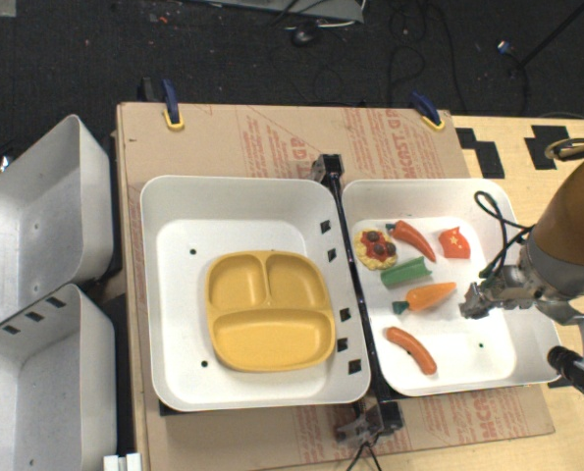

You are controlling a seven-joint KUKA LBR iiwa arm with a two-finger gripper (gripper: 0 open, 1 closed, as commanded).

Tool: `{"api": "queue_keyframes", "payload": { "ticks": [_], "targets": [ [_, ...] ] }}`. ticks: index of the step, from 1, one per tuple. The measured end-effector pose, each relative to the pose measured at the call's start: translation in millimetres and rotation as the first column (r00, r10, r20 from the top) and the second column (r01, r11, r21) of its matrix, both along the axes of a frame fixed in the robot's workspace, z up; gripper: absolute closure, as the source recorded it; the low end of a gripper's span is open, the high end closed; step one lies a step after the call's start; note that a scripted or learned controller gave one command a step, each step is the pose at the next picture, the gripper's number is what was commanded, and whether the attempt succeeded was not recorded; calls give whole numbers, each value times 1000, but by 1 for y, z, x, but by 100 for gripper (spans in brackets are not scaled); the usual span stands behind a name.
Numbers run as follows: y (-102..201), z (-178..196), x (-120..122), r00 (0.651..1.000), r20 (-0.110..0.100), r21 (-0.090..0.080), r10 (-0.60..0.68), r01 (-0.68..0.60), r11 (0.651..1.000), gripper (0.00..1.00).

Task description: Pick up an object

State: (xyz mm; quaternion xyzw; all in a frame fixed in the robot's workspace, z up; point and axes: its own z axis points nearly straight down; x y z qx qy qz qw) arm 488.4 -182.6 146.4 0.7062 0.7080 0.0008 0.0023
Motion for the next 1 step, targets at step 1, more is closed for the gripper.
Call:
{"api": "queue_keyframes", "payload": {
  "ticks": [1],
  "targets": [
    [2,63,-1,1000,3,-1,1,-1,1000,100]
  ]
}}
